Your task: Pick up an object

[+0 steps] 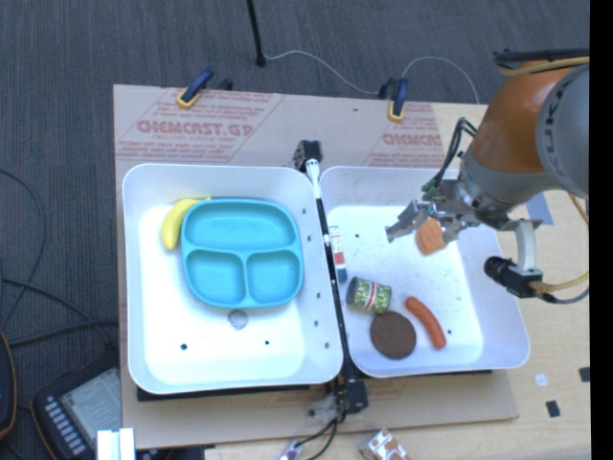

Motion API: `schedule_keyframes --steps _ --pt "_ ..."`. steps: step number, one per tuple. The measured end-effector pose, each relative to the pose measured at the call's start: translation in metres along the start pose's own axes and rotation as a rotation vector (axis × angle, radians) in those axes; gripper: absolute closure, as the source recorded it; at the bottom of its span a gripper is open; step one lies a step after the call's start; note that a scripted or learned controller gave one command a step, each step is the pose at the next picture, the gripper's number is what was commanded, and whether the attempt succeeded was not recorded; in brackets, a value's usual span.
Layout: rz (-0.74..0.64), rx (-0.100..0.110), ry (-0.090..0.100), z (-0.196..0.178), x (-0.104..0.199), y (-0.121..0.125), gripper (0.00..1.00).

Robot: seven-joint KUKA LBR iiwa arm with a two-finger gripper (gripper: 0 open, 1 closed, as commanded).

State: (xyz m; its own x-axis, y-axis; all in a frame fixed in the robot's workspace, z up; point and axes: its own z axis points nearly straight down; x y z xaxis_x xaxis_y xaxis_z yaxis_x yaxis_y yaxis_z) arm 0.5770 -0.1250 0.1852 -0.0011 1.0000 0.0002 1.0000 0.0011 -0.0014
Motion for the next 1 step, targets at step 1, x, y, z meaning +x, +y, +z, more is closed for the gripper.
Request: schedule_keyframes --steps 1 --pt "0.001 -0.007 -0.002 0.0975 0.0151 0.0062 0.0"
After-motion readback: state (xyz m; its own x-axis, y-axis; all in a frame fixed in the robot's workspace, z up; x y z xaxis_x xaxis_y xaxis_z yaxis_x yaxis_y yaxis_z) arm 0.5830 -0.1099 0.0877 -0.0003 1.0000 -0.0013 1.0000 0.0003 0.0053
